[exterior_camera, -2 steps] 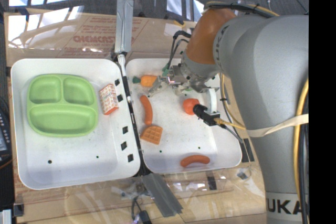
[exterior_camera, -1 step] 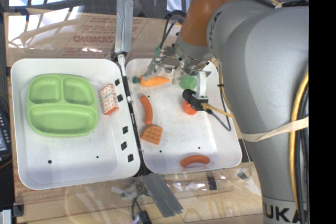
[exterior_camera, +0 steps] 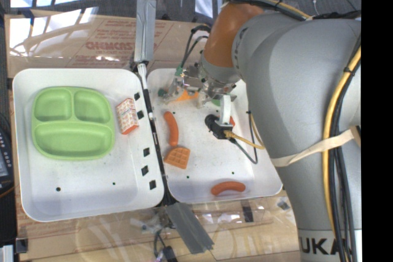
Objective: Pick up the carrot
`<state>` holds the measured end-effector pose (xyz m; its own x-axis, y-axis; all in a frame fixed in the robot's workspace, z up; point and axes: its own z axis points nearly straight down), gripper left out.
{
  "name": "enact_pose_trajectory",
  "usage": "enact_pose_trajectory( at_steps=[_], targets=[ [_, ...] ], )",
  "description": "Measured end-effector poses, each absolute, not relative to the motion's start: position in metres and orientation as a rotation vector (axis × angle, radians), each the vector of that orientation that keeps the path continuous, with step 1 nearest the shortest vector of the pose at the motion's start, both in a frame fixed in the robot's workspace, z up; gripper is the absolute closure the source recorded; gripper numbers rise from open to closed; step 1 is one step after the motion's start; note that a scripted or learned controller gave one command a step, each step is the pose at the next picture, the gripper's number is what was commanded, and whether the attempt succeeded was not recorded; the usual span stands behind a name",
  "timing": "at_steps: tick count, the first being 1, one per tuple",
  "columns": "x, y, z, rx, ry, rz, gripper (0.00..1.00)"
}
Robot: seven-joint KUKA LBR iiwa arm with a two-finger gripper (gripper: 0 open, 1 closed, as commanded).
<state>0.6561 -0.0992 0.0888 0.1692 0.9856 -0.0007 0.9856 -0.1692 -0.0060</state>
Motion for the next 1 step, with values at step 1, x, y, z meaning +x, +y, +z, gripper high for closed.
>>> enact_pose_trajectory(
  at_steps=[1],
  targets=[
    [0.6568, -0.1439, 0.1267, -2.533, -1.856, 0.003, 0.0]
  ],
)
